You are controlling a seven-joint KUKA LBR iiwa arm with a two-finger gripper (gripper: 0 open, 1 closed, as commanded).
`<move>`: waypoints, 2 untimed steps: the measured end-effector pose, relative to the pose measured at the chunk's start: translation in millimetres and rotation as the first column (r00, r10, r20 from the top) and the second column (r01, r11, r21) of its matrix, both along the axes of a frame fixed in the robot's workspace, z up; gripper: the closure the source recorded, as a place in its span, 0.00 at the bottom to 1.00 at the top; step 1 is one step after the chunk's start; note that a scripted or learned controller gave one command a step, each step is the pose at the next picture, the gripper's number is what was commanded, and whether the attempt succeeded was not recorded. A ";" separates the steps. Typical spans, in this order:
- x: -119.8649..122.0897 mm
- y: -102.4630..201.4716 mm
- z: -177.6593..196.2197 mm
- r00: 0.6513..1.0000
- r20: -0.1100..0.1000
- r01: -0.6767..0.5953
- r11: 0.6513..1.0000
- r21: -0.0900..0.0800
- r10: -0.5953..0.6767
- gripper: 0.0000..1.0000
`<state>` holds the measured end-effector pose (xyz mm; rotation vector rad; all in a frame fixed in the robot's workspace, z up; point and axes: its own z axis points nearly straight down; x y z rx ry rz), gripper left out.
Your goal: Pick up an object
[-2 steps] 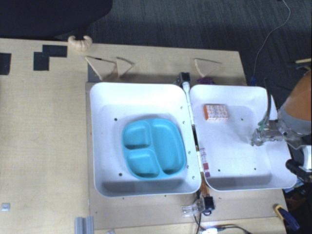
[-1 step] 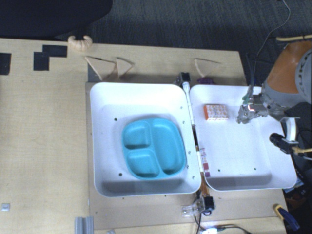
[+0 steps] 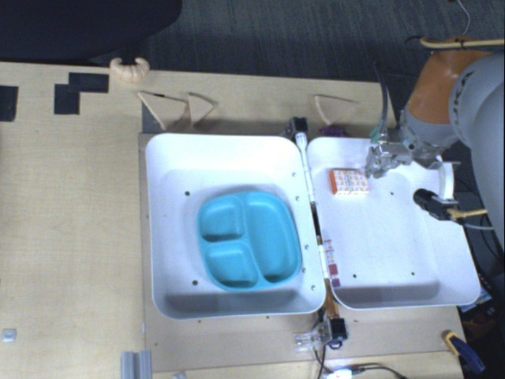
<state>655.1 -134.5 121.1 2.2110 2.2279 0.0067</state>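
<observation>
Tool (image 3: 377, 164) hovered at the right bin's (image 3: 394, 283) far end, just beside the small box (image 3: 349, 182); couldn't tell its state. Box lay flat near the divider, not held. Blue tray (image 3: 248, 239) sat in the left bin (image 3: 170, 290). Best bet: centre over the box, straddle its short sides, descend straight.

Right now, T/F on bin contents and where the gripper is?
1. The blue divided tray lies in the left bin. True.
2. The small orange-and-white box is in the left bin. False: it is in the right bin.
3. The gripper is over the right bin, beside the box. True.
4. The tray has two compartments. False: three.
5. The box is lifted clear between the fingers. False: it rests on the bin floor.
</observation>
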 end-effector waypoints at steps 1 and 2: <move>-30.6 -37.8 -34.0 1.000 0.001 0.003 1.000 -0.003 -0.003 1.00; 13.0 17.9 61.4 1.000 0.002 0.001 1.000 -0.001 -0.001 1.00</move>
